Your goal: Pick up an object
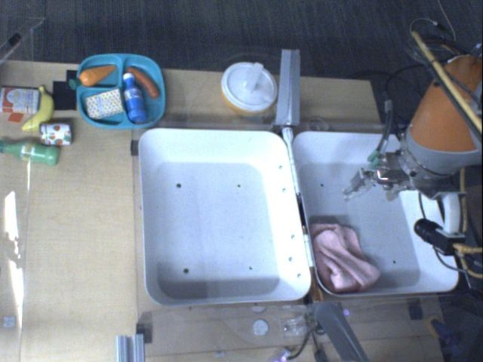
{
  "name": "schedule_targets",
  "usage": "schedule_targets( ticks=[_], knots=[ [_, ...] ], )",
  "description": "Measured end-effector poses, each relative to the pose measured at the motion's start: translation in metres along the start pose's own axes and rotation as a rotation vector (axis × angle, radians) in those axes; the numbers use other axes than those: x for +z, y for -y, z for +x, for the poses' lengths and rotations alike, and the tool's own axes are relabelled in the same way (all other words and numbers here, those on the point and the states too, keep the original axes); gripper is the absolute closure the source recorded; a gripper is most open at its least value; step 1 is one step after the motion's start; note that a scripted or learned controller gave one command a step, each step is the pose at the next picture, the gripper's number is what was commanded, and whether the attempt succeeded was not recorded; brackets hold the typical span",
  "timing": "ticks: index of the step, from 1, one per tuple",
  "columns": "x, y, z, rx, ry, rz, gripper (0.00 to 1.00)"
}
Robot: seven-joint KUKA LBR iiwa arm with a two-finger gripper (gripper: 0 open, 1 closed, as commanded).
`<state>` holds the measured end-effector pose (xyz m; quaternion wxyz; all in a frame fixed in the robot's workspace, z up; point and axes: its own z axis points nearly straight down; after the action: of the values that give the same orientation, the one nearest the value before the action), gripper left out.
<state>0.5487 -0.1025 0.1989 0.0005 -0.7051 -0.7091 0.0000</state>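
Note:
A crumpled pink cloth (343, 258) lies in the near-left corner of the right bin (332, 161). My gripper (361, 185) hangs over the middle of that bin, up and to the right of the cloth and apart from it. Its thin fingers (352, 189) point left and spread apart, with nothing between them. The grey arm with its orange band (445, 111) comes in from the right.
The left bin (151, 225) sits beside the right one, with a metal divider (296, 194) between them. Behind the bins stand a white lidded bowl (249, 87) and a blue tray of toy food (121, 90). Small toys (38, 127) lie at far left.

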Motion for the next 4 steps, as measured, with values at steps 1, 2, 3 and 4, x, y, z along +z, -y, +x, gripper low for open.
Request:
schedule_targets(
  ticks=[1,2,3,4],
  knots=[
    [0.105,0.004,-0.017,-0.167,0.001,-0.004,0.00],
    [0.108,0.055,-0.002,-0.243,0.006,-0.022,0.00],
    [0.025,0.061,-0.053,-0.068,0.001,-0.004,0.00],
    [0.101,0.043,-0.003,-0.150,0.003,-0.012,0.00]
  ],
)
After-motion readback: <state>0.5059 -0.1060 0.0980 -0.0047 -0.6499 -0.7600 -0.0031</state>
